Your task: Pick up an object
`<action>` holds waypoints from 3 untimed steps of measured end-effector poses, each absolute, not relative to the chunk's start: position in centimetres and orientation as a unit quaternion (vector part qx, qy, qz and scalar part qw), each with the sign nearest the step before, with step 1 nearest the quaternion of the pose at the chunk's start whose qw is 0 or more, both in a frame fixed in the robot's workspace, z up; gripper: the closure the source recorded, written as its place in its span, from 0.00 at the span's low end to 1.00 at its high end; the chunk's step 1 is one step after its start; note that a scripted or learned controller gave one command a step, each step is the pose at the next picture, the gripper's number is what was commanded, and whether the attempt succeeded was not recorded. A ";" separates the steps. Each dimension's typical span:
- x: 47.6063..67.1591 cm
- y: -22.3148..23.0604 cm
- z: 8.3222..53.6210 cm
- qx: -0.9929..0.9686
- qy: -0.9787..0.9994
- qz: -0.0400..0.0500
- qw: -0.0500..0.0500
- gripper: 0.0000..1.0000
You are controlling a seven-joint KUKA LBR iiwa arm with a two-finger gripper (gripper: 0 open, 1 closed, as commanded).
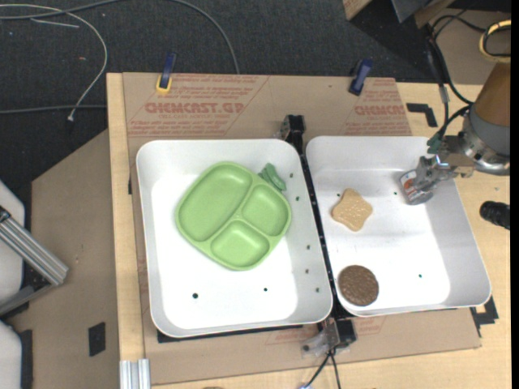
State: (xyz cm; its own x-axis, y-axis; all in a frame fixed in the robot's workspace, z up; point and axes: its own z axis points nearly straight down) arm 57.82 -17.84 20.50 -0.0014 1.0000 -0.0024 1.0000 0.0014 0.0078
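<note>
The brown round cookie (pixel 358 285) sits nearest the camera, lying flat in the near left corner of the right bin (pixel 454 266). Taking that right bin as the landmark, the tan biscuit (pixel 352 210) lies flat toward its left wall, farther from the camera than the cookie and well apart from it; it is a lobed, roughly squarish piece with no clear long axis, its corners turned diagonally to the bin's walls. The gripper (pixel 415 186) hangs over the far right part of the same bin, to the right of the biscuit and apart from it, with the grey arm (pixel 491 128) reaching in from the right; whether its fingers are spread or pressed together cannot be told, as they blur into a small metallic cluster with a reddish spot. Just left of the right bin, sharing the middle divide, stands the left bin (pixel 162 298), which holds a green divided plate (pixel 233 215) with three compartments, tilted diagonally, and a small dark green piece (pixel 274 177) touching the plate's far right edge. Beyond the right bin's far wall, the cardboard sheet (pixel 130 217) under both bins bears red printing, reading roughly "CHEMCAST GP", with the same wording repeated at the far right but partly hidden. Two blue clamps (pixel 167 70) grip the sheet's far edge.
</note>
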 end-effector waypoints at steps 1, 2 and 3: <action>57.9 -17.8 22.0 0.707 0.707 0.001 0.002 1.00; 58.1 -12.6 23.2 0.705 0.709 0.001 0.000 1.00; 58.1 -6.5 22.3 0.705 0.710 0.000 -0.002 1.00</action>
